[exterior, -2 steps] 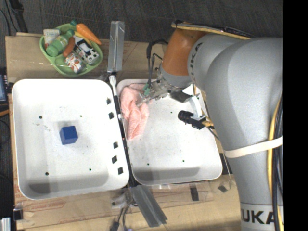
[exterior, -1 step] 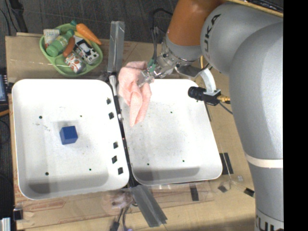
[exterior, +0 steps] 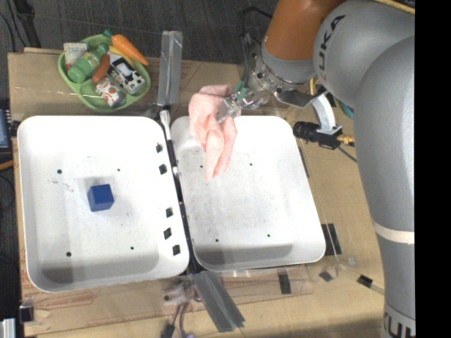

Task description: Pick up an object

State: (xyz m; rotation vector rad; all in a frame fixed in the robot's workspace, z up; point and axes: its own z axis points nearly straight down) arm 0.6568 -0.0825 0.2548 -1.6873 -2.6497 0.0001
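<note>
Grey arm is looming closest while I am lifting slowly, gripper pinching the pink cloth hanging over the right bin, avoiding any swinging.

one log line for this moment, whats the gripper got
gripper: shut on pink cloth | cloth: lifted, hanging over right bin | blue cube: in left bin
</note>
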